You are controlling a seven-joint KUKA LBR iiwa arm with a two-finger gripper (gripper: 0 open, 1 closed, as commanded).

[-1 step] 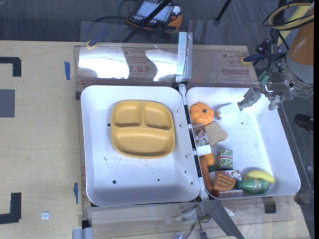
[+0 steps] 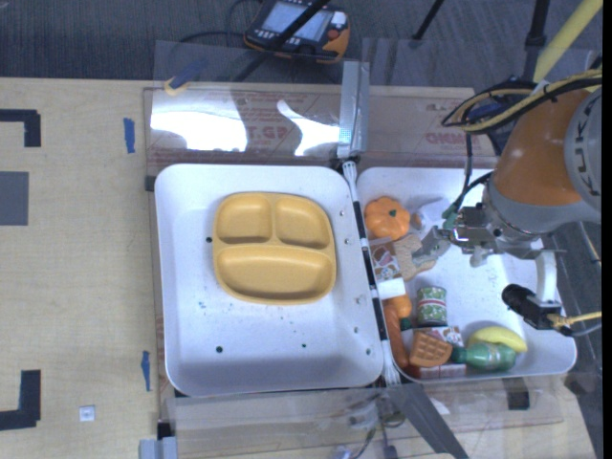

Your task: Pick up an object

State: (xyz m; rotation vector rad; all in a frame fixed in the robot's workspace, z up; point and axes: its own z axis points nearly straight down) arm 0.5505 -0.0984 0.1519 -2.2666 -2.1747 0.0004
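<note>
The right bin [image 2: 535, 290] holds several toy foods. An orange pumpkin [image 2: 387, 216] sits at its far left. A tan, brownish piece [image 2: 409, 248] lies just below the pumpkin, beside a small printed packet [image 2: 386, 268]. A green-labelled can [image 2: 431, 305] stands mid-bin with an orange carrot [image 2: 394, 315] to its left. Along the near wall lie a waffle [image 2: 430, 350], a yellow banana [image 2: 500, 336] and a green item [image 2: 488, 357]. My gripper [image 2: 440, 238] hangs low over the bin's far half, right next to the tan piece and above the can.
The left bin [image 2: 182, 285] carries a yellow divided plate [image 2: 275, 247]. A raised divider [image 2: 363, 256] separates the two bins. The grey and orange arm [image 2: 550, 170] covers the right bin's far right corner. A black part [image 2: 526, 304] sticks out over the bin's right side.
</note>
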